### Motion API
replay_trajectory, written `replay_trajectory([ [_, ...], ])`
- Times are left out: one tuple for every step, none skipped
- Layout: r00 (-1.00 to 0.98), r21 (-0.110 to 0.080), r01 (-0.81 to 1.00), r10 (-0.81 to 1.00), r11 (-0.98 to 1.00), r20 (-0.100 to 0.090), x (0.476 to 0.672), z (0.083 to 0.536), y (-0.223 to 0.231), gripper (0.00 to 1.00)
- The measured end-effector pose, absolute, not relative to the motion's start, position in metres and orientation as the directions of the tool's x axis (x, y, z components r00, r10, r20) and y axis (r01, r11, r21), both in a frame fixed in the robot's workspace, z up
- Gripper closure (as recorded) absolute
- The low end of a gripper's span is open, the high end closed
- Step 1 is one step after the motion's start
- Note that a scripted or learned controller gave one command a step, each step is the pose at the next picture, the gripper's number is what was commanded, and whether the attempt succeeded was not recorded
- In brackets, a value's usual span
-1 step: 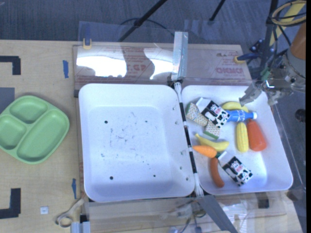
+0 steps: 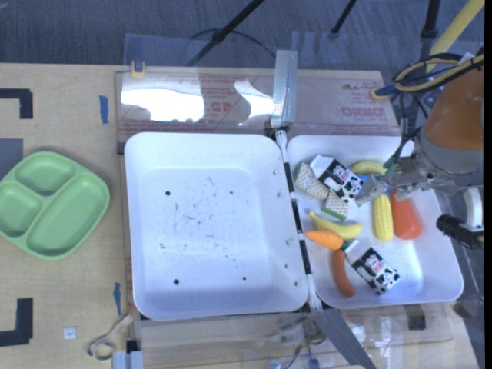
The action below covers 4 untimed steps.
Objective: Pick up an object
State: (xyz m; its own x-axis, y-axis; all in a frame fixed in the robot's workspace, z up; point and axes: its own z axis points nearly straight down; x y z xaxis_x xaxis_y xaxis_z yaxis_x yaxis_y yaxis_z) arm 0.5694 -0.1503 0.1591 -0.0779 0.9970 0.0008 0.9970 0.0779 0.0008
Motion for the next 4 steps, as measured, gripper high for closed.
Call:
replay_trajectory([
  [-0.078, 0.001, 0.997, 0.997, 0.078, 0.000, 0.569, 0.159, -0.150, 0.00],
  [-0.016, 0.000, 1.000, 1.000, 0.016, 0.001, 0.534, 0.145, -0.214, 0.00],
  [-0.257, 0.004, 0.967, 0.967, 0.257, -0.002, 0.558, 0.087, -0.194, 0.00],
  [-0.254, 0.012, 0.967, 0.967, 0.254, -0.005, 0.560, 0.099, -0.195, 1.00],
])
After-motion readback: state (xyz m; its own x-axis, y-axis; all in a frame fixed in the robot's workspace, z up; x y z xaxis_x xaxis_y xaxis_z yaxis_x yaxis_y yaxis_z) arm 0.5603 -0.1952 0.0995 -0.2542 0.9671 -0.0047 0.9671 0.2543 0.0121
